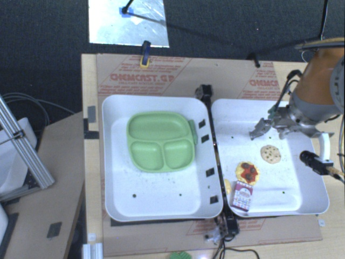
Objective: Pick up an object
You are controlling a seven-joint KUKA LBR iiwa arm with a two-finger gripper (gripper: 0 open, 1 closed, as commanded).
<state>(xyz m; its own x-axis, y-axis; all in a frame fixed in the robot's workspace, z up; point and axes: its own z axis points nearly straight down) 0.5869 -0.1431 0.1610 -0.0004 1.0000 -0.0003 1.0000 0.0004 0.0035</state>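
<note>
- So the grey arm with the orange band (322, 74) comes in from the right, and its two-finger gripper (268, 127) hangs over the upper middle of the right-hand shallow white bin (315, 198).
- Jaws: honestly can't tell whether they're wide or narrow from this angle, they're just a grey blur of metal. Nothing visible between them.
- Stuff in the right bin: a round tan cookie with dark chips (270, 154) sits just below and a bit right of the gripper, apart from it.
- Lower and to the left there's a small round yellow pizza-looking toy with red topping (247, 172).
- Just below that, near the bin's front-left corner, lies a little red and white box with a printed label (242, 196). There's a bit of something yellow just left of the box, too small to make out.
- The left-hand shallow white bin (116, 198) holds a pale green plastic plate with three compartments (160, 142), sitting in the upper half, flat.
- Both bins sit side by side on a brown cardboard sheet with red printing (143, 77) on the bench, with black clips along the seam between them.
- A shiny silver foil square (129, 15) lies on the dark floor behind the bench.
</note>
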